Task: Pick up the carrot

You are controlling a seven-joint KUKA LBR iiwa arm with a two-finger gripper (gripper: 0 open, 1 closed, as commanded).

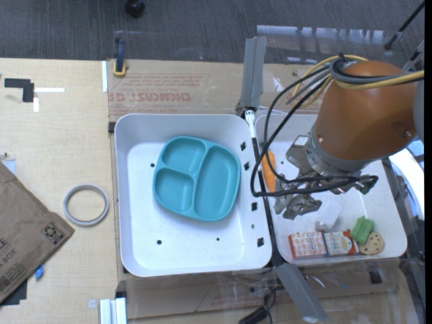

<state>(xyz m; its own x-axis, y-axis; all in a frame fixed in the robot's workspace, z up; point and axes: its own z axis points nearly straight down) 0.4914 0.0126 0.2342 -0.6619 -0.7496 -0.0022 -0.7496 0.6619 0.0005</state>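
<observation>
Orange-banded arm [364,110] hanging over right bin [398,238], gripper [300,201] low beneath it, grip state impossible to tell. Carrot [268,171] lying just left of gripper, against bin's left wall.

Floor [202,12] at the top is dark grey ribbed carpet; a black caster [134,7] sits on it near the top left. The bench top [54,147] is light wood, left side bare apart from a few bits: black L-shaped tape mark [20,88] with a white strip [48,91] beside it, a roll of tape [86,204] lying flat, and a brown cardboard box [23,231] at the lower left edge, tilted. A flattened cardboard sheet [172,90] with red print lies under the bins. A grey upright post [254,73] stands at the back. Light is even and diffuse, shadows soft.
</observation>
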